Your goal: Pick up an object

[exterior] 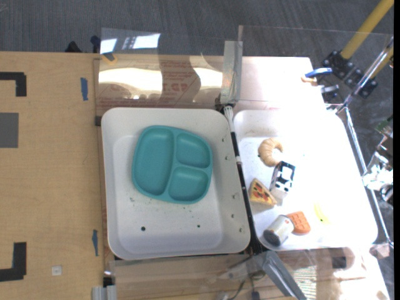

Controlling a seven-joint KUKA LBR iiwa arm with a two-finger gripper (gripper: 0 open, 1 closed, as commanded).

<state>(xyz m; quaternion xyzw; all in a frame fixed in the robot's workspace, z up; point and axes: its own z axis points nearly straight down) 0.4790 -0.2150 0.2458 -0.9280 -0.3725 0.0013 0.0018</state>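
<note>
In the right bin [350, 167] lie a croissant [270, 150], pizza slice [262, 192], black-white block [282, 178], grey cup [277, 230] and orange waffle [299, 222].

A teal three-compartment plastic plate [172, 164] takes up the middle of my left white bin [119, 230], leaving bare floor along its edges. In the right white bin [356, 186] the things crowd the left side: a tan croissant [270, 150], a black-and-white block [282, 179], a pizza-slice toy [262, 192], a grey cylinder [277, 230] touching an orange waffle piece [299, 222]. The right half lies open.
</note>
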